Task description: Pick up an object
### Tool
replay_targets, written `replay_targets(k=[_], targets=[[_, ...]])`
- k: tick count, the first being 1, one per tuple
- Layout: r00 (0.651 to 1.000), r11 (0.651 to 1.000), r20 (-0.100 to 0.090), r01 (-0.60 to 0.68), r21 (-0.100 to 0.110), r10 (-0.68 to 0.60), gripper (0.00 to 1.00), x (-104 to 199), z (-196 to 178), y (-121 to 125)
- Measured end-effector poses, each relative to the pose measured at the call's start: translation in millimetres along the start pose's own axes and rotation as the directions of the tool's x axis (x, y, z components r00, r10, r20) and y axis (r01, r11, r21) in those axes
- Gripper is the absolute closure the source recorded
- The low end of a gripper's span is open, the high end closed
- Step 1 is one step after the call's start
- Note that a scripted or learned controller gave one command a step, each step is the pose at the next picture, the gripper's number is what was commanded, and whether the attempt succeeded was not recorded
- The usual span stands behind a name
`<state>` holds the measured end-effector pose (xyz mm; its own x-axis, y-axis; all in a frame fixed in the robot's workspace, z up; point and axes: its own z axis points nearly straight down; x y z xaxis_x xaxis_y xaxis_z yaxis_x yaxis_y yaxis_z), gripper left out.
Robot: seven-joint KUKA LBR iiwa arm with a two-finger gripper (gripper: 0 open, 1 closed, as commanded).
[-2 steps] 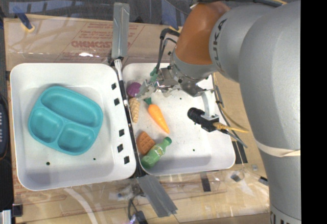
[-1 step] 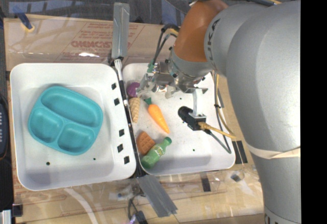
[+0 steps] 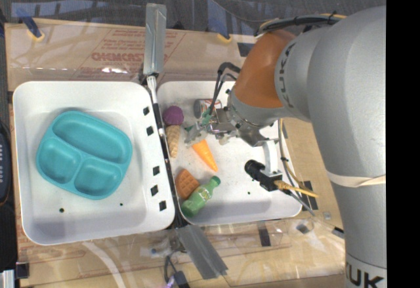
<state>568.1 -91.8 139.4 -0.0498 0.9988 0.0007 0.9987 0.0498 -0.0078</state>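
Arm: the grey KUKA arm point(image 3: 341, 83), with its orange band point(image 3: 262, 73) above the wrist, reaches in from the right and bends down over the right bin point(image 3: 236, 206).
Gripper: the gripper point(image 3: 209, 124) sits low over the upper middle of the right bin, pointing left toward the divider. Whether it is open or closed cannot be told from this angle, and nothing can be seen held in it.
Carrot: an orange carrot point(image 3: 205, 155) lies on the bin floor just below the gripper, thick end up and tip pointing down and to the right (the nearest loose item to the tool).
Cone: a tan waffle cone point(image 3: 173, 140) lies along the left wall of the right bin, beside the carrot but apart from it.
Purple ball: a small purple ball point(image 3: 173, 115) rests at the cone's upper end, in the bin's upper left corner.
Waffle: a brown, grid-patterned waffle point(image 3: 186, 183) lies near the lower left corner.
Bottle: a green bottle point(image 3: 200, 196) lies tilted just beside the waffle, its cap pointing up and to the right.
Left bin: the left bin point(image 3: 26, 103) holds a teal divided plate point(image 3: 84, 153), lying flat and well apart from the arm.
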Motion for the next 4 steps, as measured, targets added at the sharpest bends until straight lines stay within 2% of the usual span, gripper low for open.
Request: replay_targets(k=[1, 2, 3, 4], targets=[[0.999, 0.999, 0.003, 0.032, -0.007, -0.032, 0.00, -80.4, -50.0, -6.1], [0.983, 0.983, 0.000, 0.185, -0.005, -0.185, 0.00, -26.2, 48.8, -15.1], [0.982, 0.982, 0.000, 0.188, -0.003, -0.188, 1.00, -26.8, 40.7, -15.0], [0.992, 0.992, 0.000, 0.124, -0.008, -0.124, 1.00, 42.1, -53.1, 2.0]])
